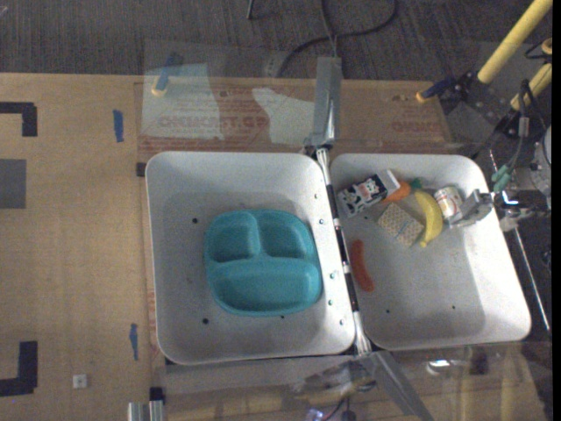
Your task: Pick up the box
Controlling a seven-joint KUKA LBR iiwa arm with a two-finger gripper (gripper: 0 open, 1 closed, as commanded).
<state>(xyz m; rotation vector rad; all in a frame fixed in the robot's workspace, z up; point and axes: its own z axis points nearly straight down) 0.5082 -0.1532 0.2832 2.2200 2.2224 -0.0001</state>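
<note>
Camera view, from above the bench, is taken up by two shallow white bins set side by side. On the cardboard behind them, printed lettering can be seen under a clear sheet, but it is too faint to be read. The box (367, 192), white with black patches like a small carton, is found lying on its side in the upper left part of the right bin (456, 310), near the divider; no writing on it can be made out. Just beside it an orange piece (400, 192) is partly covered. A speckled tan sponge-like block (401, 224) lies touching a yellow banana (427, 217), and a small can (448, 202) with a red-and-white label is set against the banana's right side. A red-orange sausage-shaped item (360, 265) lies near the divider. The gripper (474, 209) is seen at the right bin's right edge, just beside the can; whether it is parted or closed cannot be told, and nothing is seen held. A teal divided plate (261, 262) is held by the left bin (175, 323).
</note>
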